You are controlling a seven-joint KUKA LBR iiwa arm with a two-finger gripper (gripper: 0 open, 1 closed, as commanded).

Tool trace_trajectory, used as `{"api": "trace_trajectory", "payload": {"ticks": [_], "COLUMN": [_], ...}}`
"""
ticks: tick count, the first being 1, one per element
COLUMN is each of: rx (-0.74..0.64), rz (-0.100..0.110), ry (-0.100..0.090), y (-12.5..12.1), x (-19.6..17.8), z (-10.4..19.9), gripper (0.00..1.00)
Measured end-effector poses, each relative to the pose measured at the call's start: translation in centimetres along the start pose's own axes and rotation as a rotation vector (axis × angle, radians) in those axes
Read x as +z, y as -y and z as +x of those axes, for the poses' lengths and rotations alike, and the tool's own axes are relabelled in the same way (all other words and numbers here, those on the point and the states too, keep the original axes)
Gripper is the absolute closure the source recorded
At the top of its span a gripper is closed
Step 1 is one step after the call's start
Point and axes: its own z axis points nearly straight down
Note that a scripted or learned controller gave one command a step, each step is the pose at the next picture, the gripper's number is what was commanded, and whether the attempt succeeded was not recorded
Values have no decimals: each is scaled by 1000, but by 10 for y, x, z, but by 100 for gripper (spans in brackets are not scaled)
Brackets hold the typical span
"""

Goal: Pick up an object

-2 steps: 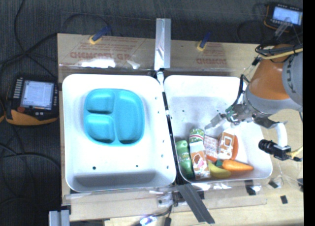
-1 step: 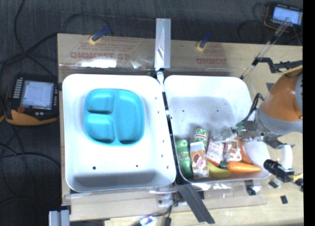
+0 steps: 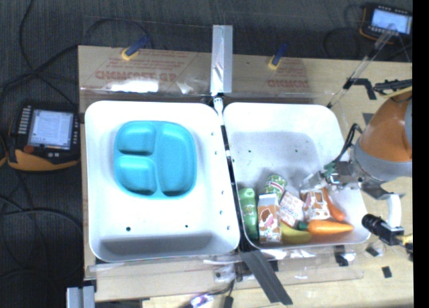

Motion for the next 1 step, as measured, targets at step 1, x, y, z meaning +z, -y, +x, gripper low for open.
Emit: {"api": "trace_trajectory", "payload": {"ticks": [1], "rx": [157], "rz": [25], "ry": [1], "y": [-4], "x": [-99], "z": [45], "gripper": [100]}}
